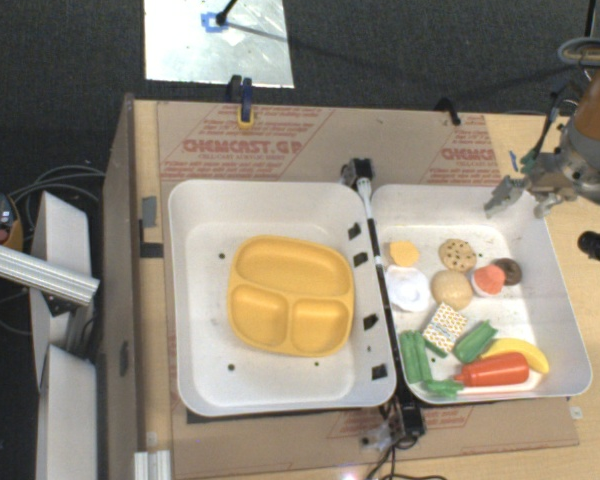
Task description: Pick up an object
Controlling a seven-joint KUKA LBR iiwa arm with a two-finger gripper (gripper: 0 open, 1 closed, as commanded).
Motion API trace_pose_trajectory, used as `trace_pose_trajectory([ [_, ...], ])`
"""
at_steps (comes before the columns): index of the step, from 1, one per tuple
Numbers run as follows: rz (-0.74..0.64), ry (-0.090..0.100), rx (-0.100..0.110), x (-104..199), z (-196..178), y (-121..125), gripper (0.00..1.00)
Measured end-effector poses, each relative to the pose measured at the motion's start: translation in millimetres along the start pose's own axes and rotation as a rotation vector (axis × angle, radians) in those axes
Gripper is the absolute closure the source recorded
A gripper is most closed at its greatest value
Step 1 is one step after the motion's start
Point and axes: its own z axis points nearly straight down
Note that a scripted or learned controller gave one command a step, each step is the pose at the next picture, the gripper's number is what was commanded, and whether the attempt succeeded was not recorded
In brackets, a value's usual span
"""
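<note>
The hand [525, 196] is hovering with fingers spread, gripping nothing, over the right bin's [563, 298] far corner; the cookie [458, 255] is lying below-left of it.

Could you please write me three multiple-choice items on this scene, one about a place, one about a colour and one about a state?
1. Where does the yellow tray lie?
A. in the left bin
B. in the right bin
C. on the bench outside the bins

2. What colour is the carrot?
A. blue
B. orange-red
C. white

3. Where is the gripper just now?
A. down among the food
B. pressed on the tray
C. above the right bin's far edge, clear of the food

Answers: 1 A, the tray sits inside the left bin. 2 B, it is orange-red beside the banana. 3 C, it hangs over the far rim of the right bin, touching nothing.
</note>
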Motion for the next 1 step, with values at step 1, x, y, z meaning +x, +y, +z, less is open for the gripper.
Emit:
trace_pose_trajectory([
  [1,-0.009,0.001,0.004,71.6,104.3,-31.3,0.00],
])
